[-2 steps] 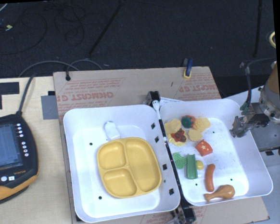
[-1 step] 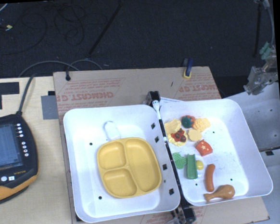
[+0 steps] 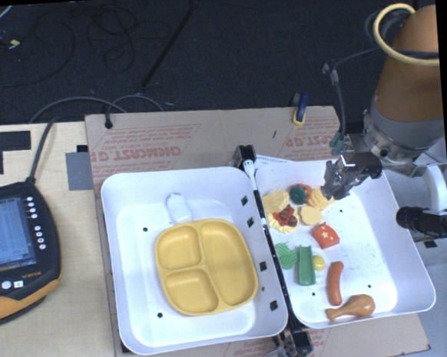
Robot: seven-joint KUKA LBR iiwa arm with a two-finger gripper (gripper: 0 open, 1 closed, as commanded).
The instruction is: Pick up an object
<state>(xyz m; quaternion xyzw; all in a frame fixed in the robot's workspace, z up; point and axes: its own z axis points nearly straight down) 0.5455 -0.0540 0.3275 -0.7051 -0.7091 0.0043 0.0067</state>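
Just left of the dark grey end effector (image 3: 339,179) lie a yellow chip (image 3: 275,202) and a red-and-green piece (image 3: 300,193). Below it sit a red wedge (image 3: 325,236), a green strip (image 3: 304,265), an orange-red sausage (image 3: 335,281) and a tan drumstick (image 3: 352,308). Far left, a yellow divided tray (image 3: 206,265) rests in a white bin (image 3: 130,258).

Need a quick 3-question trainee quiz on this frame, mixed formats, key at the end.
1. True or false: the yellow divided plate lies in the left bin.
2. Which item lies nearest the right bin's front edge? A) chicken drumstick B) red piece with a star C) sausage
3. Fill in: the gripper hovers over the ____ bin, near its back edge.

Key: 1 true; 2 A; 3 right.
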